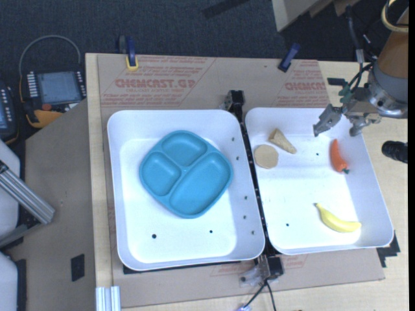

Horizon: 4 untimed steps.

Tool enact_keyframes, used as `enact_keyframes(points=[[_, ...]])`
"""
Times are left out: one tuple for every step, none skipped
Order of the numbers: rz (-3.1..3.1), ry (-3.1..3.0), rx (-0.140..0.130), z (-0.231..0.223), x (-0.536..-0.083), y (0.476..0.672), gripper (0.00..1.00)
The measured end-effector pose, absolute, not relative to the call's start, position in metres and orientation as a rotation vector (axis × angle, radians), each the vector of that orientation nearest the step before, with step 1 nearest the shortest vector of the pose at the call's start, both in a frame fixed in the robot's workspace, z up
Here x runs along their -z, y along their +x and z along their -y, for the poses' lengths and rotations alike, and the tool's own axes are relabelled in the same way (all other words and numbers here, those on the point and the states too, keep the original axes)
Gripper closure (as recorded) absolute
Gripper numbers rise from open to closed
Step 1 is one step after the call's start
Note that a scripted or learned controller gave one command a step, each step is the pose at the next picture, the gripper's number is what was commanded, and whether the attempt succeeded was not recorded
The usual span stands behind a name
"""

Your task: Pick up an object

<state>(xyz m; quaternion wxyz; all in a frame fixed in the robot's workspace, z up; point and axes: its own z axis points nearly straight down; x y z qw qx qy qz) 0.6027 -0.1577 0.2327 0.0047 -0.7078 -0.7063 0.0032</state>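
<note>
Claw (pixel 338 126) spread wide, nothing in it, over right bin (pixel 305 229) far edge, just beside carrot (pixel 337 155). Banana (pixel 337 220) near front corner.

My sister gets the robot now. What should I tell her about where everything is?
Gripper: open, holding nothing, hovering over the top of the right bin.
In that bin: carrot just below the gripper, banana near the front, round cookie and wedge on the left side.
Left bin: blue divided plate.
Done: nothing picked yet.
Left: go down, grab one thing (carrot is closest), lift it.
</note>
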Motion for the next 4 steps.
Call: enact_keyframes(points=[[2.221, -2.221, -0.001, 0.157, -0.238, 0.605, 0.0], [2.22, -2.22, -0.002, 0.159, -0.198, 0.603, 0.0], [2.217, -2.218, -0.006, 0.162, -0.136, 0.607, 0.0], [2.217, -2.217, -0.005, 0.161, -0.082, 0.606, 0.0]])
